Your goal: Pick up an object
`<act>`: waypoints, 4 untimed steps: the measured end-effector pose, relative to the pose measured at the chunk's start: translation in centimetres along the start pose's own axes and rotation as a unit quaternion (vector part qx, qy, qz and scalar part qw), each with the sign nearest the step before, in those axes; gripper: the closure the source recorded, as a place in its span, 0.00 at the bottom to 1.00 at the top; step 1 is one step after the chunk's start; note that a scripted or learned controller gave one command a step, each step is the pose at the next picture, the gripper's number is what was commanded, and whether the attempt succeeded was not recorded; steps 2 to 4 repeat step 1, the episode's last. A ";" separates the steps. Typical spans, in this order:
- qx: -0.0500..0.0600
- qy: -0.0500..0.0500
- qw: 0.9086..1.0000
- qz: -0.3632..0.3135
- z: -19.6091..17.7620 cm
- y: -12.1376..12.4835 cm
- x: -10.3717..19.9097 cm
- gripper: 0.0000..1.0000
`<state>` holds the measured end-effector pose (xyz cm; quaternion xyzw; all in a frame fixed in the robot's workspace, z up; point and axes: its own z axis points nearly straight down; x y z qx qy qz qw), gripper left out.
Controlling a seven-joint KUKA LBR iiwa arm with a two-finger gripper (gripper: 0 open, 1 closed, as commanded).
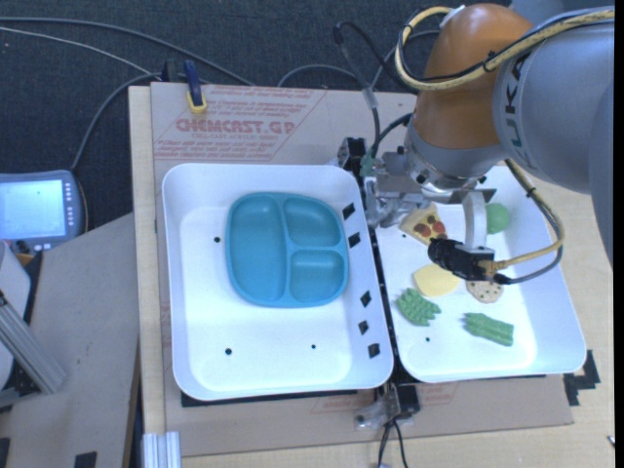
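Right bin (546, 334), near to far: green ridged piece (488, 329), green leafy piece (417, 307), yellow piece (435, 281) just beside a brown cookie (483, 291), pizza slice (426, 225), pale green ball (498, 217). The gripper (395, 198) hangs over this bin's far left; whether it is open or closed cannot be told. Left bin (263, 349): blue divided plate (288, 250).

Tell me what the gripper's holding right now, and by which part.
Cannot tell: the wrist hangs over the right bin by the pizza slice, covering any hold.
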<state>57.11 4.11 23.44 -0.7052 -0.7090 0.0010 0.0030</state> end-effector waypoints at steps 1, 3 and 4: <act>0.000 0.000 1.000 0.000 1.3 -2.4 5.0 1.00; 0.000 0.000 1.000 0.000 1.3 -2.4 5.0 1.00; 0.000 0.000 1.000 0.000 1.3 -2.4 5.0 1.00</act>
